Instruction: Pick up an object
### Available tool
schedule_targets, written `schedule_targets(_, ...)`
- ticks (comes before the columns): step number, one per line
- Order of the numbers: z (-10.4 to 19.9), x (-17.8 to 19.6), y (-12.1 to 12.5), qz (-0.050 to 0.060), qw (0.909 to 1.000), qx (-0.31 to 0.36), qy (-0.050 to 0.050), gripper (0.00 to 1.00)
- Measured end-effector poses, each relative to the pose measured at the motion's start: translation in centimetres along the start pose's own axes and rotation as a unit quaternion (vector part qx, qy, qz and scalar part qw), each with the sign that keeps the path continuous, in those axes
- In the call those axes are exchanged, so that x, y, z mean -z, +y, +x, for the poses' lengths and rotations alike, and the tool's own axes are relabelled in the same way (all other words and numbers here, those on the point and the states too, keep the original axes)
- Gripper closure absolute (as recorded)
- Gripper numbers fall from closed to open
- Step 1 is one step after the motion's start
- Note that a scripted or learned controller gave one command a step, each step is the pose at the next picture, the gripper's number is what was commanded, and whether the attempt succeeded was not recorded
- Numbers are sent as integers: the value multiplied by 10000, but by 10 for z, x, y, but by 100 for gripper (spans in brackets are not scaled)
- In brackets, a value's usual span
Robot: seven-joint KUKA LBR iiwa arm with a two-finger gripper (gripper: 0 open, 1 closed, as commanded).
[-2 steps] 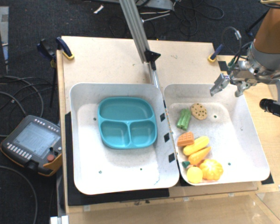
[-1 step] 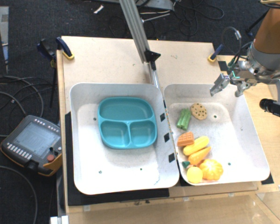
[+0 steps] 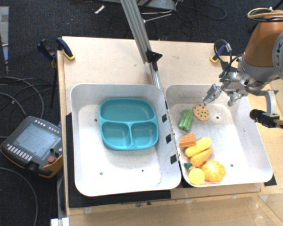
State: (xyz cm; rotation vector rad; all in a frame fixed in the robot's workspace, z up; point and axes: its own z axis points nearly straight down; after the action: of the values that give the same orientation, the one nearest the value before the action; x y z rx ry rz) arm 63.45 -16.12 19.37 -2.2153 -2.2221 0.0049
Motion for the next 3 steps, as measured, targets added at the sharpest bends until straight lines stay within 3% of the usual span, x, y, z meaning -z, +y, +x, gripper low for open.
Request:
schedule_targets(1, 3, -64, -2, 4, 10000, -12, 1, 0)
schedule_targets(2, 4, -101, -3, -5, 10000, -12, -2, 0)
schedule_targets(3, 3, -88, -2, -28, 10000, -12, -7, 100)
